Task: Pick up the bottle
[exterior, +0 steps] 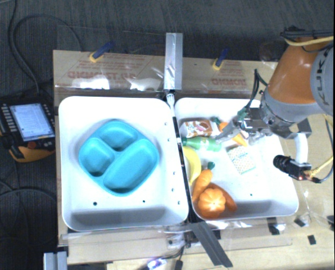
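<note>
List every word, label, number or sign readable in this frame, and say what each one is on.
"KU", partly cut off by the frame edge: on the grey arm.
Red print, reversed and too blurred to read: on the clear sheet behind the bins.
Screen text too small to read: on the handheld pendant left of the bench.
Label too blurred to read: on the snack packet in the right bin.

Left bin (pixel 72 207), right bin (pixel 268 198): smooth white plastic, slight sheen. Blue tray (pixel 118 156): glossy moulded plastic. Bottle (pixel 200 144), just left of jaws: pale green plastic, shiny. Pumpkin (pixel 212 202), banana (pixel 193 163): smooth toy plastic. Arm shell (pixel 297 72): orange gloss. Floor (pixel 44 16): dark rough carpet.
</note>
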Controlling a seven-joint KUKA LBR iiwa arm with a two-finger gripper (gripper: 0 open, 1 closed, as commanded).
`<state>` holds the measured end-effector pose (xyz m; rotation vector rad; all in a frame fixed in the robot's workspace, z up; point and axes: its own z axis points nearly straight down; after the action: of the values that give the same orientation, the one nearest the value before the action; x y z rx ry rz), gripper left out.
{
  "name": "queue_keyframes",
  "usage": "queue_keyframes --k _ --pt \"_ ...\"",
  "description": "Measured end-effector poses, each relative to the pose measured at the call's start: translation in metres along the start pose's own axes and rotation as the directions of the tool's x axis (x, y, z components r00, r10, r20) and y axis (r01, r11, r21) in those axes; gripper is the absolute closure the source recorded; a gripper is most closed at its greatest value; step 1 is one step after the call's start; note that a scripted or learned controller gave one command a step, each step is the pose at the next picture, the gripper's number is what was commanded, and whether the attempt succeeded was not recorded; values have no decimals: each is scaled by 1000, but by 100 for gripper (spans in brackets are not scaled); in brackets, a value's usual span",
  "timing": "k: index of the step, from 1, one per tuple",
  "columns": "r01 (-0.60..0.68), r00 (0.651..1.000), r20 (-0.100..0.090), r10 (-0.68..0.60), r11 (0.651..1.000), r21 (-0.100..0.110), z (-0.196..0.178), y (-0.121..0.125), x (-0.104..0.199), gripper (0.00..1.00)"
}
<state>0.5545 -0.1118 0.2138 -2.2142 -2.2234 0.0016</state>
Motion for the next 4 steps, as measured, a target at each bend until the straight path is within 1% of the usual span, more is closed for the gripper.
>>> queue_keyframes --k 1,2,3,4 --pt "-194 981 2 194 981 0 1 19 -47 0" --pt "157 988 1 -157 988 -1 52 21 -8 0" --pt "348 938 4 -348 938 -2 32 16 -17 0" --pt "200 980 2 -200 980 -2 -18 -3 2 0"
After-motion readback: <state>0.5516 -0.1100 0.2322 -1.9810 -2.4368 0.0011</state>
